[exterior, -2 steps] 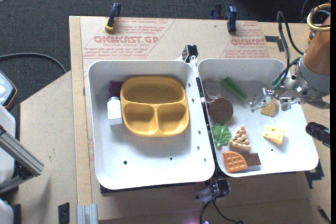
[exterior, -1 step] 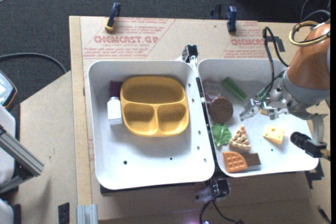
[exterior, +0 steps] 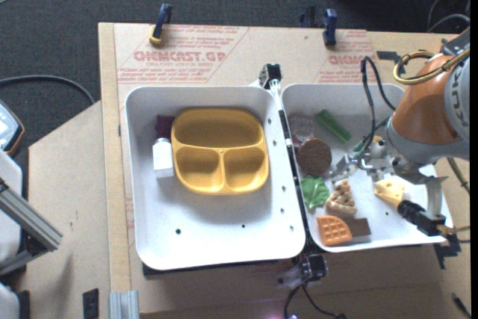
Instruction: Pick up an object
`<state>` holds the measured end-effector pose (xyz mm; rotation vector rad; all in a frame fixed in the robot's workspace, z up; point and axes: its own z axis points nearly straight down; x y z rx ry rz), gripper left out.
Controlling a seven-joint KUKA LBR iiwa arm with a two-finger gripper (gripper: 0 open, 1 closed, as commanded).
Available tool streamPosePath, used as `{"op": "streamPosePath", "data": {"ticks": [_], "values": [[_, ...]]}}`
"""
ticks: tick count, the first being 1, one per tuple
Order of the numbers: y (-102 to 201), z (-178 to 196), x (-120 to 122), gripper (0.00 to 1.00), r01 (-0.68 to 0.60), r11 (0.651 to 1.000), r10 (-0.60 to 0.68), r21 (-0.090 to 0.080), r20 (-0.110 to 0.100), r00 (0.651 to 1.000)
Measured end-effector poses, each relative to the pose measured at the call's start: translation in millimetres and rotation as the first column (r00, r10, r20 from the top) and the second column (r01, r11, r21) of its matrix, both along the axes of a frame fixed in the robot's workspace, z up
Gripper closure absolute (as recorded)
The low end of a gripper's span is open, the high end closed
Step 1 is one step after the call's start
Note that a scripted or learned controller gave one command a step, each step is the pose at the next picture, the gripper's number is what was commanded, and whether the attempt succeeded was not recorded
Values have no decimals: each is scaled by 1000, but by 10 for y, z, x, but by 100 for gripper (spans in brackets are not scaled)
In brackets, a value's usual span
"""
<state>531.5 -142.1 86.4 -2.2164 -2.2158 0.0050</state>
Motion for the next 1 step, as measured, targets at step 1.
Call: {"op": "streamPosePath", "data": {"ticks": [1], "values": [[-10,140,18,100,1,1000,-1,-3,8,1000]]}}
